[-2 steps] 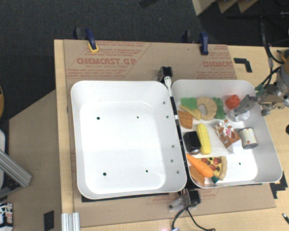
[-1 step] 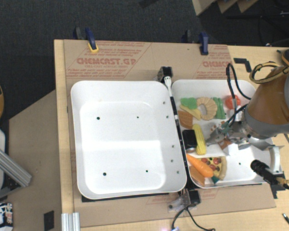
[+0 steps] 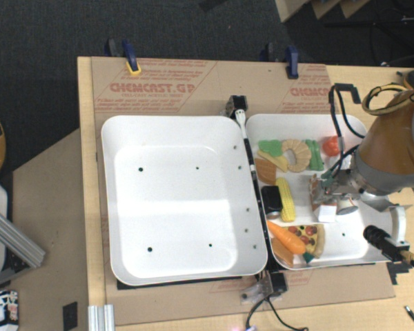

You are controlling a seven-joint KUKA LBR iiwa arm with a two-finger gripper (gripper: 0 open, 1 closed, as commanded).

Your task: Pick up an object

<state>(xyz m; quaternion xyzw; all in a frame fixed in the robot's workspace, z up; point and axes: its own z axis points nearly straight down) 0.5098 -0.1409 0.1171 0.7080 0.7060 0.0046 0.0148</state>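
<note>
Cardboard covers the surface (image 3: 193, 81) under both bins. Toy food crowds the right bin (image 3: 345, 243); the gripper (image 3: 326, 197) hangs low among it, jaw spread indiscernible. Best to centre over the corn (image 3: 286, 197) before closing.

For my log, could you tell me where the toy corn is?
The corn lies in the right bin, near its left wall, between the black block and the gripper.

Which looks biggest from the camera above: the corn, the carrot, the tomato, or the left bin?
1. Left bin, by far.
2. Carrot and corn look about alike, so I won't rank them.
3. Tomato, smallest, though the arm partly hides it.
</note>
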